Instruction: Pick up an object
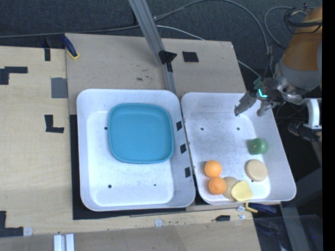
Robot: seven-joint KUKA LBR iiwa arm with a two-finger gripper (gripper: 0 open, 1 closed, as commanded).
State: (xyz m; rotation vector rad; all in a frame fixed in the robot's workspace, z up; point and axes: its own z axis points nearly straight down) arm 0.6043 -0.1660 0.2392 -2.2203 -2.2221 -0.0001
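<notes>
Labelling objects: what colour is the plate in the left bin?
Light blue plate, plain, no pattern; seen clearly in the camera view.

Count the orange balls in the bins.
2, both in the right bin, near its front left corner: orange ball and, just in front of it, a second orange ball.

A blue plate (141,132) is lying in the left bin (89,192); a metal pole (152,30) is slanting toward eleven o'clock over the counter (110,61).

A pale wooden bench (31,140) with black tape marks stands on dark grey carpet (63,7); white cables (209,7) trail across it.
</notes>
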